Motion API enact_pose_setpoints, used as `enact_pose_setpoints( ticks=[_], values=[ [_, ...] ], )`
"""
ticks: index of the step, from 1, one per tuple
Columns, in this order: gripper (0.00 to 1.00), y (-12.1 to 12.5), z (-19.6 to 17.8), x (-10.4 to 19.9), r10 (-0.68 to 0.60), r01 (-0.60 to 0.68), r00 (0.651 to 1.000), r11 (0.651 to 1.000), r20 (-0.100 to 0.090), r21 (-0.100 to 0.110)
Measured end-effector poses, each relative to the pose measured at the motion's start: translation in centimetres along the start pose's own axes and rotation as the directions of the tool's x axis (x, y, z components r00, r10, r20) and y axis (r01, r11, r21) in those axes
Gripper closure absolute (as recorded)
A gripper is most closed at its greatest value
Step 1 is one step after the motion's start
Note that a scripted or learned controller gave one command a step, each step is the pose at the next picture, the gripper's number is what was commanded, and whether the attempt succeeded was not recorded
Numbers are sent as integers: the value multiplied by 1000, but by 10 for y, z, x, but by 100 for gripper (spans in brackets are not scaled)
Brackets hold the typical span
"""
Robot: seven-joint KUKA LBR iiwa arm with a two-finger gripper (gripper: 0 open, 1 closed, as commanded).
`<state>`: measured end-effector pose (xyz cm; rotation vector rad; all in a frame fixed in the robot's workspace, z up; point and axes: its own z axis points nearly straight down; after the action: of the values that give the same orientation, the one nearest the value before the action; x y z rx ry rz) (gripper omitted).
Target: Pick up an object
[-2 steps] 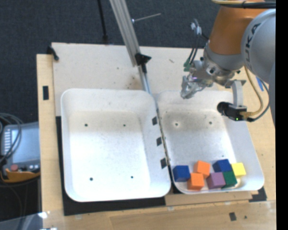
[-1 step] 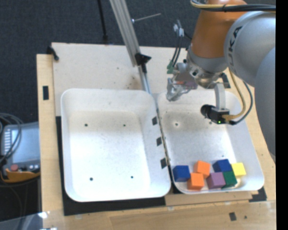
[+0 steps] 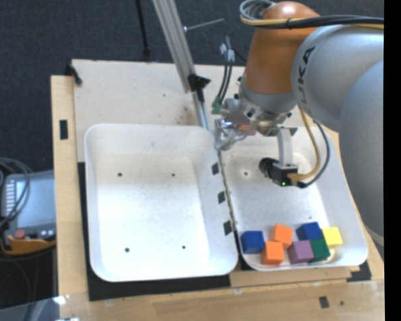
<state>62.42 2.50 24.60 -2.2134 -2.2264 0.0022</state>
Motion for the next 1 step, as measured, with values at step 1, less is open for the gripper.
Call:
enact_pose_setpoints(
  ticks=[1],
  values=[
    [100,-5,-4,52,-2,2,1000,1000,-1,-5]
  ],
)
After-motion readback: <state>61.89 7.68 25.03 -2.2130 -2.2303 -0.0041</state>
